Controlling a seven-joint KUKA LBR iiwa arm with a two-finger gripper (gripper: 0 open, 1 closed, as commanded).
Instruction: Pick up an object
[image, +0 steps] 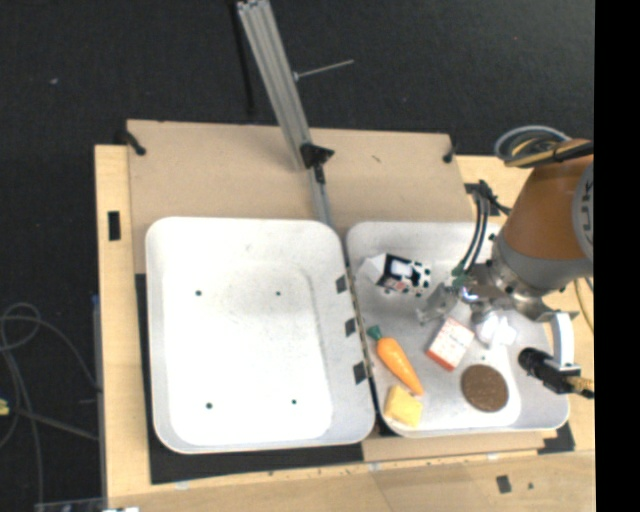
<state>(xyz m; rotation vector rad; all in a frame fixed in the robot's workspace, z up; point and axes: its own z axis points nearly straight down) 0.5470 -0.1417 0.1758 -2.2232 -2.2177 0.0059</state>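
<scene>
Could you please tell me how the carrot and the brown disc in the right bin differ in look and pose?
The carrot is orange and long, tapering, with a green tip; the brown disc is dark brown and round. The carrot lies slantwise near the bin's left wall, while the brown disc lies flat nearer the right side, below the hand. The carrot's lower end meets a yellow block; the disc lies apart. Both rest in the right bin.

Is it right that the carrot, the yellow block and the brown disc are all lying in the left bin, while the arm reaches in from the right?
Not quite. The camera view shows the carrot, yellow block and brown disc lying in the right bin, not the left. The arm does reach in from the right.
</scene>
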